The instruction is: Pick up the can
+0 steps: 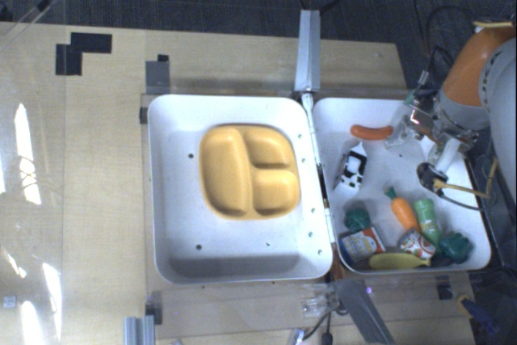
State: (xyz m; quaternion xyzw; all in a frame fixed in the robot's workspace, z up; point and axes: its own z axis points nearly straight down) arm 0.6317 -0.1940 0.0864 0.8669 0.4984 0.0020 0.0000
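Two white bins (174,254), can (417,242) near carrot (403,213)

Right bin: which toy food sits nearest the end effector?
The red-orange hot dog at the right bin's far edge, just beside the end effector. The carrot, banana and can lie further toward the near edge.

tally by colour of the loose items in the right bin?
Right bin, as far as I can tell:
Orange/red: 2, sausage, carrot
Green: 3, at
Yellow: 1, banana
Black-and-white: 1, cow
Printed labels: 2, can, box
Total: 9
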